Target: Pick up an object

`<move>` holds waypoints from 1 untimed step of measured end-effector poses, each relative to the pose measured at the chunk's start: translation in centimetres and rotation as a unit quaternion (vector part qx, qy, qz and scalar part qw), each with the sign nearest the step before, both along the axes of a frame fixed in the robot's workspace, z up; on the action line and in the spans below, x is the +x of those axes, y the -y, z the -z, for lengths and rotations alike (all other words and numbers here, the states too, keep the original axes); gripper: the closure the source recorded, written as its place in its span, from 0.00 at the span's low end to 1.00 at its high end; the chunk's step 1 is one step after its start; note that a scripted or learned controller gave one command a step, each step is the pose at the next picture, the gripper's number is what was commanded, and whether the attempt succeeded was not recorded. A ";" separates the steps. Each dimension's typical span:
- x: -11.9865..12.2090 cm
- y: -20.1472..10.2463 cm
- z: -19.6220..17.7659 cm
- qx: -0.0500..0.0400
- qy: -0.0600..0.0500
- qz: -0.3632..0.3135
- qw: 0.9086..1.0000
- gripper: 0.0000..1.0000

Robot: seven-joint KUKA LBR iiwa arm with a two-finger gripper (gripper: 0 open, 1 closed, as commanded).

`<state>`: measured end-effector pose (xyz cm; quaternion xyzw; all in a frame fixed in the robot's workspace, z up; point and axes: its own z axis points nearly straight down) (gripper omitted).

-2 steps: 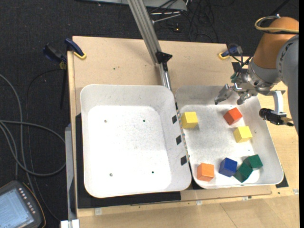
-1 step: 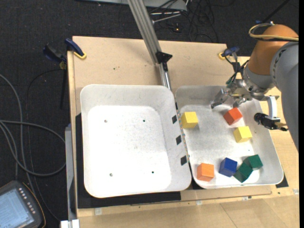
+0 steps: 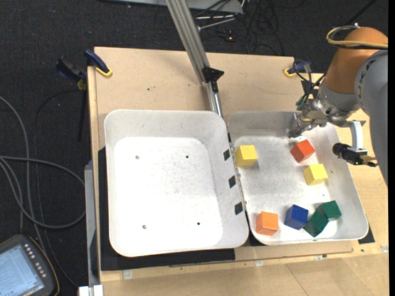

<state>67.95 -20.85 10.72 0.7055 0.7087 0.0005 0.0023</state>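
Nearest the camera, along the front rim of the right bin [image 3: 361, 217], four blocks crowd together: an orange cube [image 3: 267, 222] by the front left corner, a blue cube [image 3: 296, 216] just beside it, then a dark green block [image 3: 316, 222] touching a second green cube [image 3: 331, 209] close against the right wall. That corner leaves little room between neighbours. Farther back the floor opens up. A yellow cube [image 3: 315, 174] sits apart from the right wall with bare floor on its left, and another yellow cube [image 3: 247, 155] lies near the divider between the two bins, free on its other sides. A red-orange cube [image 3: 302, 150] rests tilted in the back half, near the far rim. The left bin [image 3: 123, 165] has a broad bare floor. At the far right corner the gripper [image 3: 300, 126] hangs over the back rim of the right bin, just behind the red-orange cube; how wide its pincer stands cannot be told, and no block is seen between its tips.
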 end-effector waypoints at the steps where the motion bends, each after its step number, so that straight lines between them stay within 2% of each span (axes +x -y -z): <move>1: 0.1 -0.1 -4.4 0.000 0.002 0.001 1.000 1.00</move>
